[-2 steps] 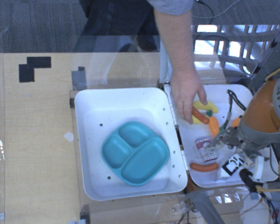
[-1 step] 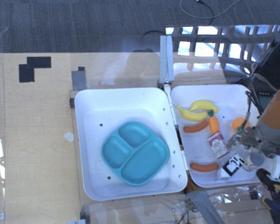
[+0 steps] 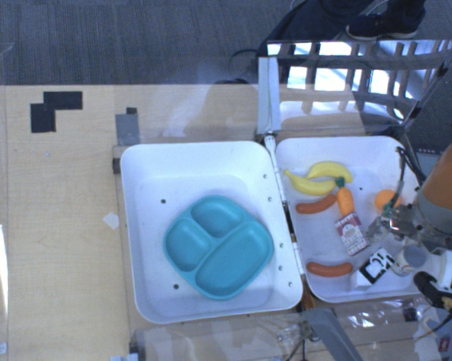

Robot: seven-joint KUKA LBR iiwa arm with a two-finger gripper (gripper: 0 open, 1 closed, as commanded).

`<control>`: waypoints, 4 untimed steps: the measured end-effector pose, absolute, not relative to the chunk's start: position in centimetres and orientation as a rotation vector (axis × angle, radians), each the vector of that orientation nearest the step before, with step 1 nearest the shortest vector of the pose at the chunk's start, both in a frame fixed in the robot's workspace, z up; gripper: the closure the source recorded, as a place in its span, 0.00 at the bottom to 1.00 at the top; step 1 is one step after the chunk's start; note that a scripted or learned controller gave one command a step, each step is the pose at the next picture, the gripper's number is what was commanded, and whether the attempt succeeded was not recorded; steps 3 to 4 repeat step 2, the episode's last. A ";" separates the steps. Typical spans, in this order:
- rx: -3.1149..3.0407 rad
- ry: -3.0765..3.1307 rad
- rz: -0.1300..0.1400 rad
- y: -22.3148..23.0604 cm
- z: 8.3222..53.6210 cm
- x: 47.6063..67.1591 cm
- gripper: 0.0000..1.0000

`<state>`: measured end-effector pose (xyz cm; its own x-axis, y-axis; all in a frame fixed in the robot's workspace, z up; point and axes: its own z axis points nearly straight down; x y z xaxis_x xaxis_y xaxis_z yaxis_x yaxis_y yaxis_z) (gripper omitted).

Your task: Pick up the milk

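In the right-hand shallow white bin [image 3: 361,146] you see the small red-and-white milk carton [image 3: 351,232] lying on its side near the middle of the floor, just below a short orange carrot [image 3: 344,200]. A yellow banana [image 3: 319,177] curves along the back, with one reddish sausage [image 3: 316,205] under it and a second sausage [image 3: 330,269] near the front wall. An orange round fruit [image 3: 385,199] sits by the right wall, and a black-and-white tag [image 3: 376,267] lies close to the front. The grey arm's gripper [image 3: 394,227] hangs over the bin's right side, just beside the carton and apart from it. In the left white bin [image 3: 145,169] rests a teal three-compartment plate [image 3: 218,246].
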<state>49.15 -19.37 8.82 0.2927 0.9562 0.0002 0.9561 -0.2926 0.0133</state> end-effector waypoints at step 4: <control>2.496 1.906 0.004 -11.2 18.2 49.7 1.00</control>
